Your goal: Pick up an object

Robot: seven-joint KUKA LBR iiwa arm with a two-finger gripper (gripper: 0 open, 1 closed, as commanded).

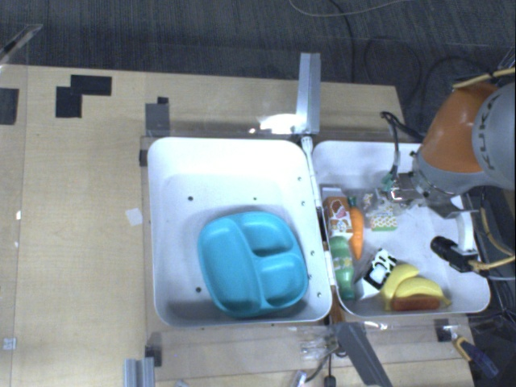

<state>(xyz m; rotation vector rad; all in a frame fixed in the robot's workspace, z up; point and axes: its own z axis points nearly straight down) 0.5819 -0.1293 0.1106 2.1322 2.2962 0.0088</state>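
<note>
Seen from the overhead camera, the grey arm is reaching in over the right bin, and its gripper is hanging low near that bin's far edge, just above a small patterned packet; whether it is spread or closed cannot be told at this angle, and nothing is showing between its tips. The likely targets are crowding the right bin's left wall and near edge: an orange carrot, a green bottle, a black-and-white block, and a yellow banana lying against a red piece in the near right corner. A blue divided tray is sitting toward the near edge of the left bin. By my judgement, nothing is lifted yet: the descent, grasp and raise are all remaining.
</note>
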